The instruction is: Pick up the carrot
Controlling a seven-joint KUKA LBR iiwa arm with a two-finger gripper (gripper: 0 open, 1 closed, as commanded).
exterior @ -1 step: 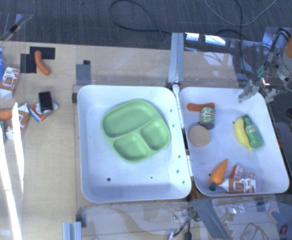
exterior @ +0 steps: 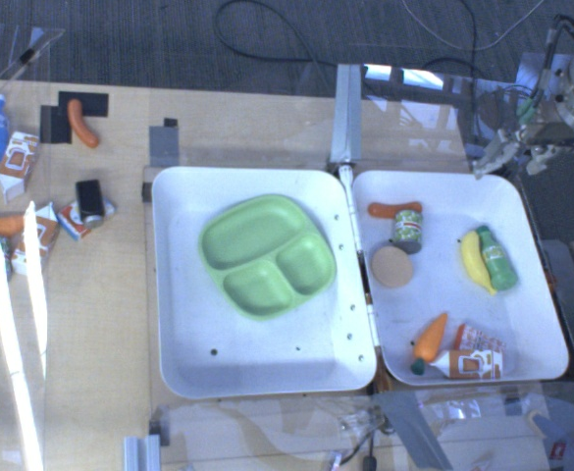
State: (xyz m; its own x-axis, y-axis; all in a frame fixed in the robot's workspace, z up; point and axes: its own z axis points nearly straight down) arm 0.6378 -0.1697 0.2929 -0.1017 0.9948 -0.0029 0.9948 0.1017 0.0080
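Observation:
The carrot point(exterior: 431, 339) is orange with a green stub and lies tilted near the front of the right bin point(exterior: 532, 226). Its lower end is next to a white and orange carton point(exterior: 472, 362). My gripper point(exterior: 511, 161) hangs over the right bin's back right corner, far from the carrot. Its two fingers are spread apart with nothing between them.
The right bin also holds a red sausage point(exterior: 394, 208), a small can point(exterior: 407, 231), a tan disc point(exterior: 392, 266), a banana point(exterior: 476, 261) and a green bottle point(exterior: 500, 264). A green divided plate point(exterior: 265, 253) lies in the left bin point(exterior: 183, 361). Loose items sit on the bench at the left.

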